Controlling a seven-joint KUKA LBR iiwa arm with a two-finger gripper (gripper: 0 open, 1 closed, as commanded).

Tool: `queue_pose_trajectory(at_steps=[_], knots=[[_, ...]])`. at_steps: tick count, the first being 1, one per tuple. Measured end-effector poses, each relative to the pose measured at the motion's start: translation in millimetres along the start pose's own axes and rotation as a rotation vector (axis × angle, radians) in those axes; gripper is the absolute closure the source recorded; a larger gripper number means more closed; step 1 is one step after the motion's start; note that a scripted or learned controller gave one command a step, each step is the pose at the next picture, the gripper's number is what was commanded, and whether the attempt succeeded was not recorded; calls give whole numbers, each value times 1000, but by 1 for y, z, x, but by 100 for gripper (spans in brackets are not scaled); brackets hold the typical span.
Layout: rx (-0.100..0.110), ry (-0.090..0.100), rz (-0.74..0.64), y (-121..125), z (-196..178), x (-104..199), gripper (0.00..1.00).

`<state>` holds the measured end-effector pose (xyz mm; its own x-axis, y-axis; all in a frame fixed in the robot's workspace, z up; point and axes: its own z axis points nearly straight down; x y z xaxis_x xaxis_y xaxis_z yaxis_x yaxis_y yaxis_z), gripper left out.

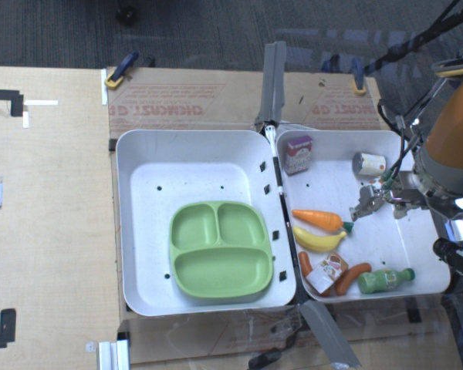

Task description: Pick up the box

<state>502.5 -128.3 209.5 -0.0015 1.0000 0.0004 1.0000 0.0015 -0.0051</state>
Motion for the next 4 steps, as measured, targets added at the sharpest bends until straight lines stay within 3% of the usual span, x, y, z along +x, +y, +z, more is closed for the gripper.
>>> queue_pose_trajectory(at_steps=[1,2,3,4], knots=[[-2,0,142,-25,119,30,0],[0,1,148,-25,112,30,100],[-1,-2,626,-25,20,76,100],[-2,-3,967,-25,-60,81,100]])
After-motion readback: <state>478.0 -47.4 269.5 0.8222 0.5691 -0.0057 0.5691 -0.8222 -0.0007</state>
